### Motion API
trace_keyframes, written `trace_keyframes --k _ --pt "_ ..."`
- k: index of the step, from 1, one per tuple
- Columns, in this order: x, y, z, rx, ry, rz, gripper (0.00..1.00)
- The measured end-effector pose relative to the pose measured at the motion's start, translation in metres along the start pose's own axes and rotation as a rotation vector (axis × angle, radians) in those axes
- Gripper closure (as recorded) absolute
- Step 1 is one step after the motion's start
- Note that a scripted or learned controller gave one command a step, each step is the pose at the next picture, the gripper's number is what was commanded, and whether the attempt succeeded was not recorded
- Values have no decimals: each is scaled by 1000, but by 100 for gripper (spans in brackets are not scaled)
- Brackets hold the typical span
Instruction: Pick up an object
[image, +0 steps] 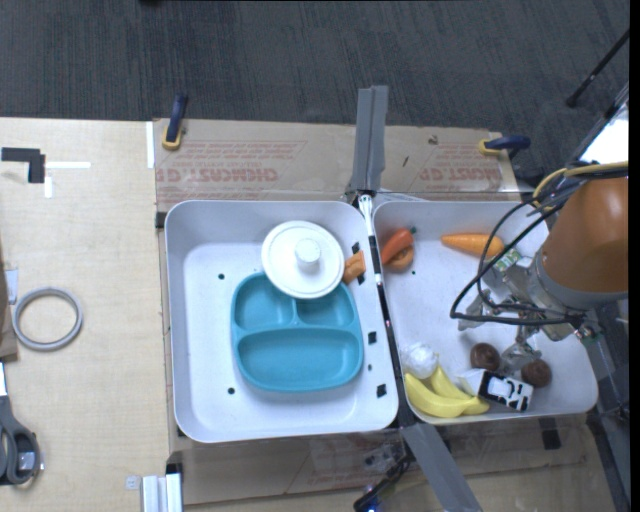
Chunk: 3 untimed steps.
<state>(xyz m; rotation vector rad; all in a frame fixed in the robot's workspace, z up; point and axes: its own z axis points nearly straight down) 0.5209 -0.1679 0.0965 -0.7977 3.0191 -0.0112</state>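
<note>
On the far left of the bench lies a grey tape ring (46, 318), well away from both bins, so it has no part in the job. Next comes the left bin (192, 330), and in it sits a blue tray (296, 345) with a white round lid (303, 260) resting on its top edge; these two are big and flat, so I think they would be hard for two small fingers to grab. An orange bit (354, 266) is tucked beside the lid at the bin's right wall. Across the wall, in the right bin (440, 300), there is a red-orange pepper (398, 249) and then a carrot (472, 243) up near the back. Near the front lie some bananas (440, 393), a small white lump (421, 356), a black and white block (504, 390) and two brown balls (486, 355). The gripper (520, 352) hangs low here, between the brown balls and just above the block, and I think it came here because many small toys sit close together. I cannot tell if it is wide or narrow, and I see nothing held in it. The arm (590, 240) reaches in from the right, so this bin is the easy one to get to, and the brown balls or the block look like the things it could pick
</note>
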Motion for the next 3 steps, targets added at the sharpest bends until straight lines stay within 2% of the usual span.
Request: trace_keyframes --k 1,2,3 --pt "-48 43 4 -11 11 25 0" --pt "-142 -33 6 -8 10 133 0" --pt "-108 -88 5 -8 10 183 0"
